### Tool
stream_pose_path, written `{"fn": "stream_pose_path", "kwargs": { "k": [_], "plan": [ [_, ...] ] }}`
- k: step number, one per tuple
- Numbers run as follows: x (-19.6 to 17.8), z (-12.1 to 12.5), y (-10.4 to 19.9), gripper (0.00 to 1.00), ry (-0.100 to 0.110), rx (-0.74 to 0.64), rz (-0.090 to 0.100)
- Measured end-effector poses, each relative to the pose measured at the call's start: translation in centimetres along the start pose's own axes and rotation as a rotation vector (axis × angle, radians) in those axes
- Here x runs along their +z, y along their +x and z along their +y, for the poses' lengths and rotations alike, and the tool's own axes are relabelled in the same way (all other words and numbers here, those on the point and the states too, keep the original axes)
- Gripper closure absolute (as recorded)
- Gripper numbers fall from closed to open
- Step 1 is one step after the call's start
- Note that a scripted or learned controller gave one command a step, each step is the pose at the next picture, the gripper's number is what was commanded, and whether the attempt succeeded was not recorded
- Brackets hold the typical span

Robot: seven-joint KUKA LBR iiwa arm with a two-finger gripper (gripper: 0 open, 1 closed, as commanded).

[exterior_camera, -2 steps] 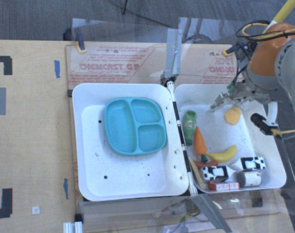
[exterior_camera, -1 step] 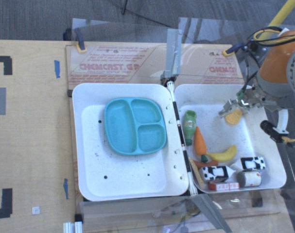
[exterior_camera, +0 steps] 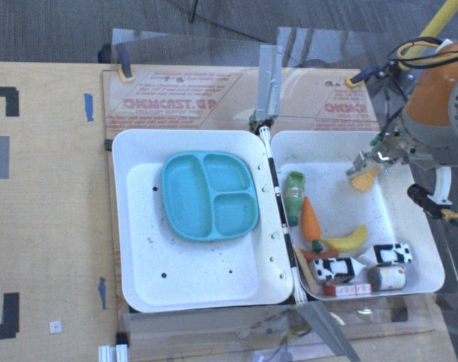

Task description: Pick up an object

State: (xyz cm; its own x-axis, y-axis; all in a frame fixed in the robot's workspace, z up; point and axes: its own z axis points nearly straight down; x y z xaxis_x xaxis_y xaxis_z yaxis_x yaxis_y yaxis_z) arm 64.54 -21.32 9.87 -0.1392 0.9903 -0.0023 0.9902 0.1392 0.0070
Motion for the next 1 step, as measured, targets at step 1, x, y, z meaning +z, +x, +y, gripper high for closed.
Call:
{"fn": "stream_pose_path", "kwargs": {
  "k": [1],
  "plan": [
    [-9.38, -0.73, 7.08, 1.00, 0.004, 0.019, 0.001]
  ]
}}
